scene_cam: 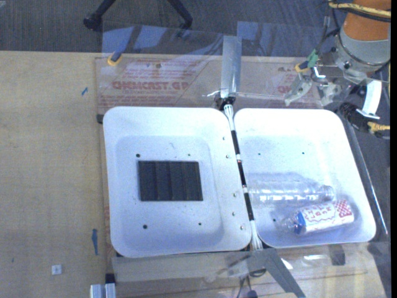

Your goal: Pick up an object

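A dark ribbed rectangular block (169, 180) lies flat in the middle of the left bin (124, 135). In the right bin (291, 129), a clear plastic bottle (290, 192) lies on its side near the front. Just in front of it lies a smaller crumpled bottle (317, 218) with a blue cap and a red-and-white label. My gripper (308, 92) hangs over the back rim of the right bin, well clear of both bottles. It is open, with nothing between its fingers.
The grey arm with its orange band (369, 2) and loose cables reaches in at the top right. A metal divider post (231, 67) stands behind the seam between the bins. A clear sheet with red lettering (152, 82) lies behind the left bin.
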